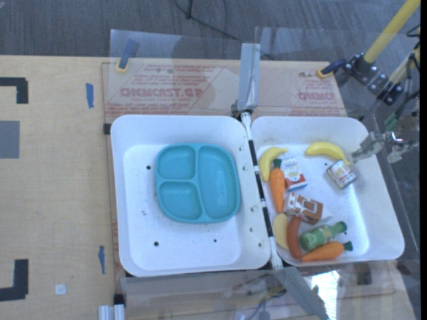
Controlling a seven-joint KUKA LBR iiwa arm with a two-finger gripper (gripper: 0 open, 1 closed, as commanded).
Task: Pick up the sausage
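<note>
Sausage point(293, 235) among toy food in right bin point(380, 235); divided plate point(198, 182) in left bin point(133, 199).

Reddish-brown sausage point(293, 236) lies lengthwise near the right bin's front-left.

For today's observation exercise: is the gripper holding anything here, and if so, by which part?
Nothing appears held. The sausage lies in the right bin beside the green bottle, apart from the gripper near the bin's right rim.
</note>
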